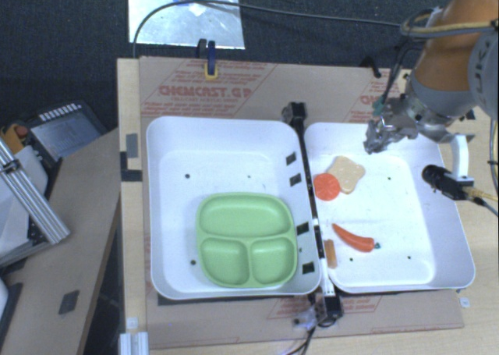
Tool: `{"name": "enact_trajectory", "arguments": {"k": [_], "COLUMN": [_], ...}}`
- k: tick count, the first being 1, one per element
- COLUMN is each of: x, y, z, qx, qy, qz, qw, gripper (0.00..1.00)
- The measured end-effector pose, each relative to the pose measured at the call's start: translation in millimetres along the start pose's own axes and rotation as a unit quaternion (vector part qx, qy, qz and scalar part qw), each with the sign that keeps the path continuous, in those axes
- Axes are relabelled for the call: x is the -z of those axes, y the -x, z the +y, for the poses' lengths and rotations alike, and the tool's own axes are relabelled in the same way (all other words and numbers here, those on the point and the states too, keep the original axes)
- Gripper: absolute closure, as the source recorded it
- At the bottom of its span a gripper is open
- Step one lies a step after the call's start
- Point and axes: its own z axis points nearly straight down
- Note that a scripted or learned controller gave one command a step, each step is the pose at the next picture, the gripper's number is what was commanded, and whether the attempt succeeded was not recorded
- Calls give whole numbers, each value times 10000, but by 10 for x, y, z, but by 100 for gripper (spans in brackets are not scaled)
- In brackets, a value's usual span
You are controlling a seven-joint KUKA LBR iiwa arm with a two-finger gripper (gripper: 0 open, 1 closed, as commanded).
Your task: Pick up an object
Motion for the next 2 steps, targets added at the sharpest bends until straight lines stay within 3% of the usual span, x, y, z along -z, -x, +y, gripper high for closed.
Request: {"name": "enact_trajectory", "arguments": {"k": [2], "x": [53], "y": [-1172], "z": [122], "qx": [8], "qy": [-6], "qz": [7], "qw": [10000], "gripper": [100]}}
